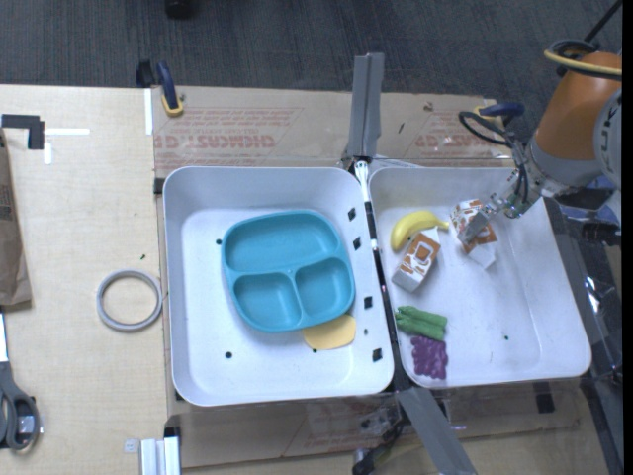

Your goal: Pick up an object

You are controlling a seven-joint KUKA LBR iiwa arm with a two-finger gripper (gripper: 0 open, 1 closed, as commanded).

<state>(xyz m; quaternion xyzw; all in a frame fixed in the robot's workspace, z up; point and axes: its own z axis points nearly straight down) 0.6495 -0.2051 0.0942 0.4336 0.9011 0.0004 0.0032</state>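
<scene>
The right bin (554, 315) holds a yellow banana (413, 228), a white and orange carton (417, 261), a green pea pod (420, 320) and a purple bunch of grapes (428, 356). A small white and orange packet (471, 214) sits near the bin's back. My gripper (487, 230) reaches in from the upper right and is right at this packet, touching or just over it. The grey and orange arm (579, 107) rises behind it.
The left bin (188, 295) holds a blue divided plate (287, 270) with a yellow piece (332, 334) at its front edge. A grey ring (130, 299) and scissors (18, 419) lie on the bench to the left. A grey post (366, 107) stands behind the bins.
</scene>
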